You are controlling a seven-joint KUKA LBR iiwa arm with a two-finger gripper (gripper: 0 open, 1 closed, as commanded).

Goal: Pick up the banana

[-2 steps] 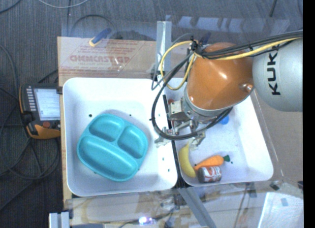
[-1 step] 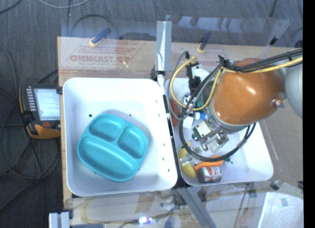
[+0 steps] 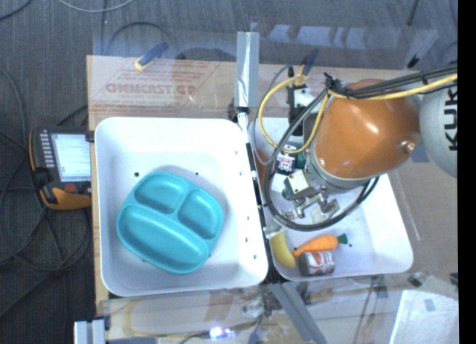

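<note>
A grey KUKA iiwa arm with a broad orange band above its wrist point(image 3: 364, 138) reaches in from the right and hangs low over the right-hand shallow white plastic bin point(image 3: 387, 257), its two-finger gripper point(image 3: 311, 203) pointing down toward the bin's left half amid a tangle of yellow and black cables point(image 3: 286, 105). Whether the gripper is spread or pressed together cannot be told from this slanted overhead view (the metal parts at the tip are small and crowded by wiring), and nothing can be seen between them. The yellow banana point(image 3: 280, 249) lies on the floor of the right bin, tucked against its left wall near the front corner, below and a little left of the gripper and apart from it. Just beside the banana, to its right, sits a small red-and-white can lying on its side point(image 3: 317, 262), and above the can rests an orange toy carrot with a green tip point(image 3: 320, 244), angled slightly upward to the right. The left-hand shallow white plastic bin point(image 3: 111, 186) holds a turquoise three-compartment plastic plate point(image 3: 171, 221), set near the middle of the floor and turned at an angle. A grey metal post point(image 3: 246, 67) rises behind the seam where the two bins meet. To the left of the bench, on the dark carpet, rests an orange-and-grey handheld control pendant with a lit screen point(image 3: 61, 164).
</note>
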